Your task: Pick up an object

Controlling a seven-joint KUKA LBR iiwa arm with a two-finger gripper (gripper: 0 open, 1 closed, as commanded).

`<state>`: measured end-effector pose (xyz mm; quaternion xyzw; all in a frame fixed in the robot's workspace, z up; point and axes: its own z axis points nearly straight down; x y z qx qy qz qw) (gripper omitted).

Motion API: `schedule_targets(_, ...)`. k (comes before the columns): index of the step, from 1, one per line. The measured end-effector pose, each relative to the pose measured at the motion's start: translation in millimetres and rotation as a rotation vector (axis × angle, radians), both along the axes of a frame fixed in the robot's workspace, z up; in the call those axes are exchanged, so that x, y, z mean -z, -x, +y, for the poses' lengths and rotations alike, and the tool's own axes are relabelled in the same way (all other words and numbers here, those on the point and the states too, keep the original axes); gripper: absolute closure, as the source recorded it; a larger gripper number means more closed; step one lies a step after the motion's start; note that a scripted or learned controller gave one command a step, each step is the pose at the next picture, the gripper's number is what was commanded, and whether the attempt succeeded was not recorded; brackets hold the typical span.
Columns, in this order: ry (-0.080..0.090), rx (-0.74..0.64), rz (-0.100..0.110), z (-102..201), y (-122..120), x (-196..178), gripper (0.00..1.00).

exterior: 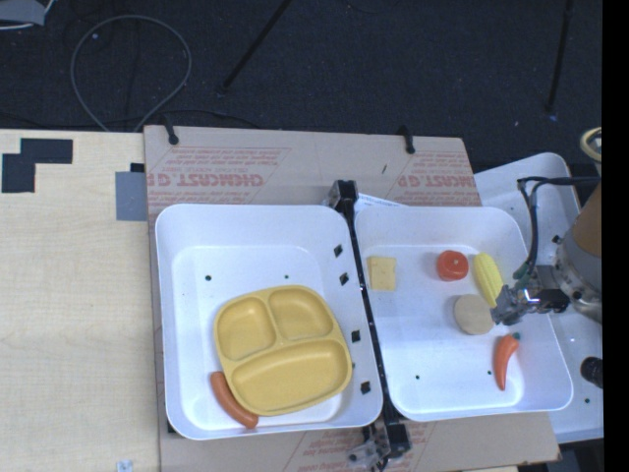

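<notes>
From the yellow divided plate in the left bin across to the right bin, the gripper hangs beside the beige disc, grip unreadable, and could easily nudge it or the corn away.

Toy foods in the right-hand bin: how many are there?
5: a pale yellow square near the divider, a red tomato, a corn cob, a beige round piece beside the gripper, and an orange carrot. The arm might hide more.
</notes>
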<state>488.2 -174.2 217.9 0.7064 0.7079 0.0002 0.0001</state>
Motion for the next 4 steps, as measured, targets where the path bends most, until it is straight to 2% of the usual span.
schedule_targets(2, -0.003, -0.002, 0.006, 91.4, -11.1, 4.9, 1.00)
schedule_targets(4, -0.002, -0.003, 0.004, 206.0, -33.0, 11.5, 1.00)
